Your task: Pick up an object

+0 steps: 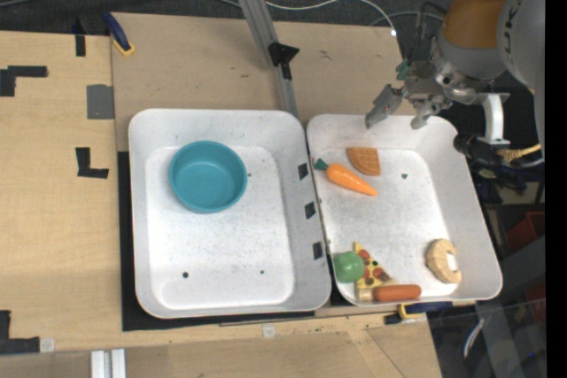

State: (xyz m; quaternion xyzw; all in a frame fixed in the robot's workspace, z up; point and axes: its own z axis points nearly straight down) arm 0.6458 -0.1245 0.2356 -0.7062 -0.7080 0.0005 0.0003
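Nothing picked yet: gripper (pixel 399 113) hangs above the right bin's (pixel 469 217) far rim, fingers spread, empty; carrot (pixel 352 179) untouched.

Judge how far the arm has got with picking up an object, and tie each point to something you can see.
Done: the gripper has its fingers spread above the far rim of the right bin. In hand: nothing sits between the fingers. Left: every item lies in its bin, the carrot, the wedge-shaped piece, the bagel, the sausage and the blue bowl, so descending, closing and lifting remain.
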